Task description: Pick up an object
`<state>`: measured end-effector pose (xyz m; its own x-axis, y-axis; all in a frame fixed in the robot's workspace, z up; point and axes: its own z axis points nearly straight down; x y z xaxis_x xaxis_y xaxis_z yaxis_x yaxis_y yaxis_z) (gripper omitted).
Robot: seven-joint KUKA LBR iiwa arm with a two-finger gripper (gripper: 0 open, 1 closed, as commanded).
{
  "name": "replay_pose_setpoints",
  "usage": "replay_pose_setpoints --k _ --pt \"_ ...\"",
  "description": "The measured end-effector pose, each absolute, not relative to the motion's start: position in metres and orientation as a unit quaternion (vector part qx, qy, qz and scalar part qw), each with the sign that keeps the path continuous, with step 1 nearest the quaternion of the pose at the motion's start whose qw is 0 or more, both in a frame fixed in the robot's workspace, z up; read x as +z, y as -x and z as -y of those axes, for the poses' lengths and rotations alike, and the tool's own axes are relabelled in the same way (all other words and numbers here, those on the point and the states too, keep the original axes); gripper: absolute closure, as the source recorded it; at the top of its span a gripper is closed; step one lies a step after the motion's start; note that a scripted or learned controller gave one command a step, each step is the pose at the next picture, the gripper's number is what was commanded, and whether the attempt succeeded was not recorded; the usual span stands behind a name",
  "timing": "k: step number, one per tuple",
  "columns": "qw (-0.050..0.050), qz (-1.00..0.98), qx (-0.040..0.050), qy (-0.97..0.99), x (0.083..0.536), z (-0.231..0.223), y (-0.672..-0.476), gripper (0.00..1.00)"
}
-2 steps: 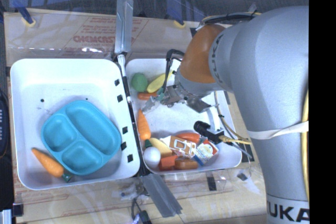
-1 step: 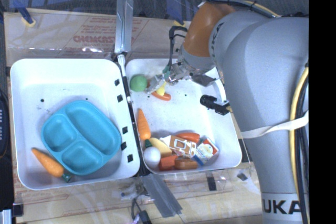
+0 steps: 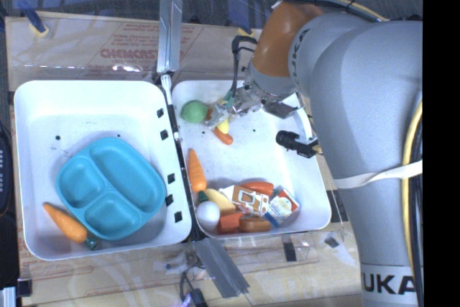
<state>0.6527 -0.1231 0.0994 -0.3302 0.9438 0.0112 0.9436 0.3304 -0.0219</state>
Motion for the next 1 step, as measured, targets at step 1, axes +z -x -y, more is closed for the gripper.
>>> replay_pose_setpoints --k 1 --pt "-0.004 0.838 -0.0042 0.545 0.1995 0.0523 -0.6601 1.00"
